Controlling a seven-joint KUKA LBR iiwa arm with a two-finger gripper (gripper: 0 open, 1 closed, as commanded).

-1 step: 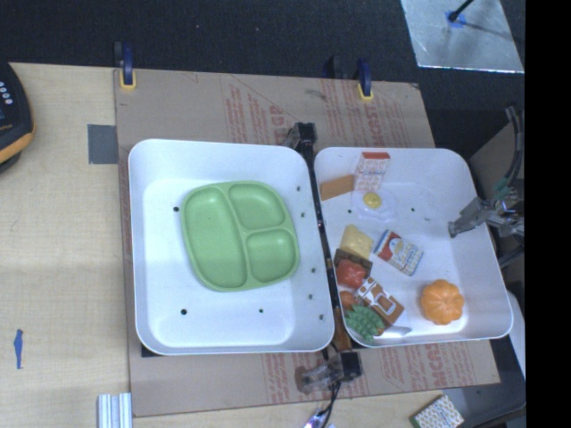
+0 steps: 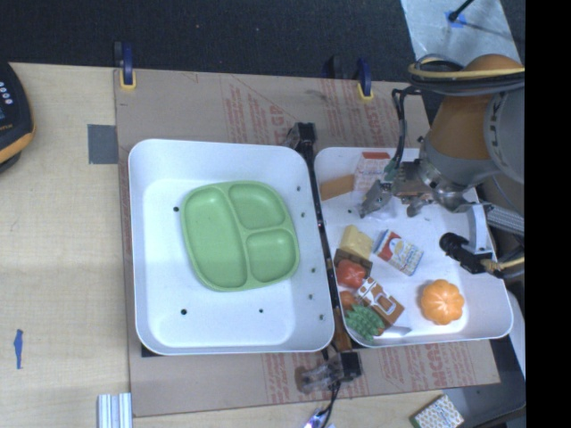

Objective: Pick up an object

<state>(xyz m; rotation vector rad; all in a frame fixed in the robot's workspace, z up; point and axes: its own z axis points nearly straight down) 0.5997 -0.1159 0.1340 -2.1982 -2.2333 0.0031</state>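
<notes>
Bright, even overhead light; soft shadows, slightly blurry

My arm [image 2: 473,119] is a rounded grey casing with a broad orange band above the wrist, edged by a dark ring. A thin black cable loops down beside it, and my gripper [image 2: 389,196] is dull grey metal on a bulky steel-coloured wrist.

orange round fruit [image 2: 442,300]: seen in right white bin [image 2: 500,324], near its front right corner, clear of the other items
small red-and-white carton [image 2: 398,252]: laid flat, tilted, mid-bin
yellow block [image 2: 356,242]: left of carton, beside left wall
brown-white packet [image 2: 381,300]: tilted, front left
green leafy piece [image 2: 361,319]: front left corner, touching packet
</notes>
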